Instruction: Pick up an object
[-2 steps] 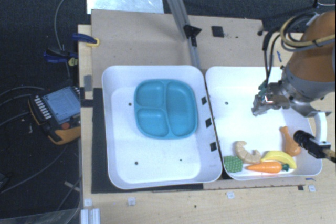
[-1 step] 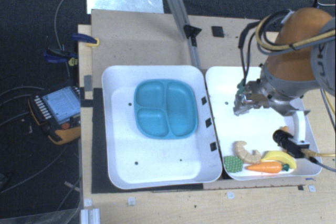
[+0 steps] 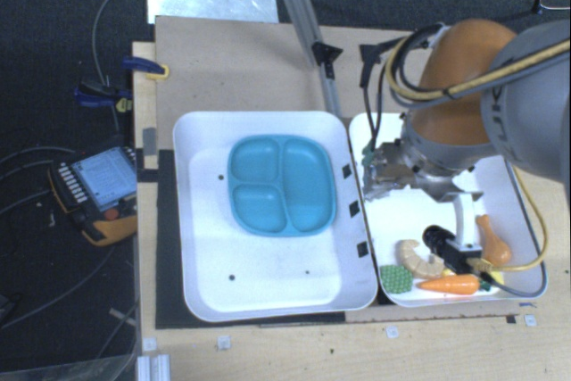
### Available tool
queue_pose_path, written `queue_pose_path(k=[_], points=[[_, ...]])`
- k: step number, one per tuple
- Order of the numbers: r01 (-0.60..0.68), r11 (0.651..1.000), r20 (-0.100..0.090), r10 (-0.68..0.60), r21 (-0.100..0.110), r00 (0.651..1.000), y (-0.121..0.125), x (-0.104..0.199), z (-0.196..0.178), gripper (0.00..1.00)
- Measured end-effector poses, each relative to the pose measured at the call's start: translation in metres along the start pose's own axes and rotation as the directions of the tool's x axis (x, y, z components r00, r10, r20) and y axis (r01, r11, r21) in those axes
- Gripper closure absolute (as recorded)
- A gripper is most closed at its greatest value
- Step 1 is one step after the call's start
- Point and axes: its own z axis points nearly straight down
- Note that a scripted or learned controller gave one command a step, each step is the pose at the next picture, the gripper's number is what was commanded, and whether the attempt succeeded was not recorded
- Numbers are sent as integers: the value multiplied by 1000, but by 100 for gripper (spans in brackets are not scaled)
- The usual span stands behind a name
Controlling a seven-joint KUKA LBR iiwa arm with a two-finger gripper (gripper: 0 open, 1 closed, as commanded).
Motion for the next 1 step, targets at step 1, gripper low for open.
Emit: queue_pose_path(k=[1], points=[[0,1000,0,0,0,1000,-5,47,-6,100]])
